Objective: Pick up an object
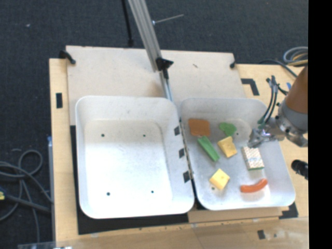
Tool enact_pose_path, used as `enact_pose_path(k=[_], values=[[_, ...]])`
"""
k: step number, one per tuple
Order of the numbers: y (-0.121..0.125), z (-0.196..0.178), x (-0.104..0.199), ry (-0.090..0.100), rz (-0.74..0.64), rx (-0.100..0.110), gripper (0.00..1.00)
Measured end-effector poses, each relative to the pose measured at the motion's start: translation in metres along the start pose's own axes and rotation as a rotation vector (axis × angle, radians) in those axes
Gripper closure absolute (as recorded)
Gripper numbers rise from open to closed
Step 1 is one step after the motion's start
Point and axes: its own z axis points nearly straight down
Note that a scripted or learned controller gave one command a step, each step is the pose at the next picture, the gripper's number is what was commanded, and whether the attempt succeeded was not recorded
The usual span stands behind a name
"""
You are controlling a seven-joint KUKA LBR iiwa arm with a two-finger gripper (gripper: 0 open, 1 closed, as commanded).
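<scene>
- Looking down on a wooden bench (pixel 59 139) carrying two shallow white bins side by side, left bin (pixel 124 108) and right bin (pixel 282 183).
- Reaching in from the right: grey arm (pixel 294 119) with an orange band up top, wrist hanging over the right bin's far right part.
- Gripper (pixel 258 137) sitting low over that bin, just beyond the far end of a speckled pale block (pixel 253 158). Can't tell how the jaws are standing, too small and blurry, and nothing clearly seen between them.
- Speckled block lying flat in the right half of the right bin, close below the gripper tip, maybe touching, can't say for sure.
- Lying in the same bin: brown square piece (pixel 199 127) at the far left, green stick (pixel 208 148) slanting just nearer than it, small green lump (pixel 227 128) further right.
- Yellow block (pixel 227 147) resting between the green stick and the speckled block, second yellow block (pixel 219 179) nearer the front.
- Orange-red curved piece (pixel 253 187) lying near the front right, just nearer than the speckled block.
- Standing behind the bins: slanted metal rail (pixel 145 27), running down to the gap between them.
- Trailing over the dark floor at the near left: loose cables (pixel 21 178).
</scene>
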Motion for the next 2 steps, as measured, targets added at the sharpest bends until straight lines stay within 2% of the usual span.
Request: enact_pose_path(k=[2], values=[[0.007, -0.099, 0.001, -0.001, -0.002, -0.001, 1.0]])
